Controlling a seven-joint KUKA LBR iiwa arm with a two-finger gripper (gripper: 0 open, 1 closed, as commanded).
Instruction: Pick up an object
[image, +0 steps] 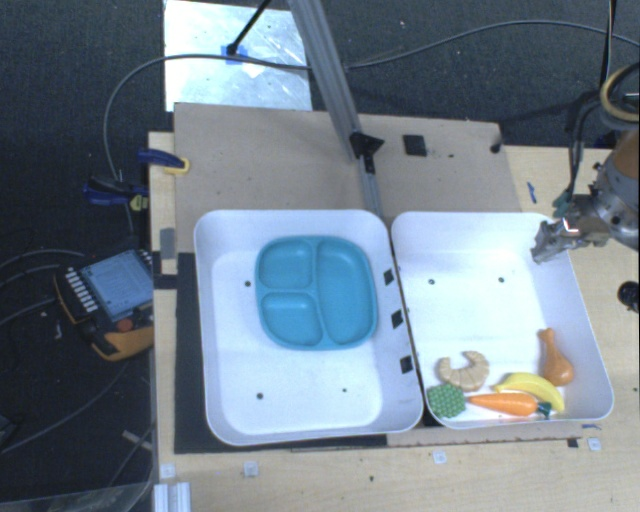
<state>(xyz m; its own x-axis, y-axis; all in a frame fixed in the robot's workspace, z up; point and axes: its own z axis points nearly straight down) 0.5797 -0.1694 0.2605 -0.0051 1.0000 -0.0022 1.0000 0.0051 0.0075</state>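
In the right bin (480, 250), the objects cluster at the near edge: a tan croissant (463, 370), a green broccoli piece (446, 401), an orange carrot (502, 404), a yellow banana (533, 387) and a brown drumstick (554, 359). My gripper (551, 243) hovers over the bin's far right rim, well away from the food items. Nothing shows between its fingers.
The left bin (230, 390) holds a blue divided plate (316, 291). A metal pole (335, 85) slants across the back of the bench. Clamps (140, 175) and a handheld device (112, 290) lie off the bench's left side.
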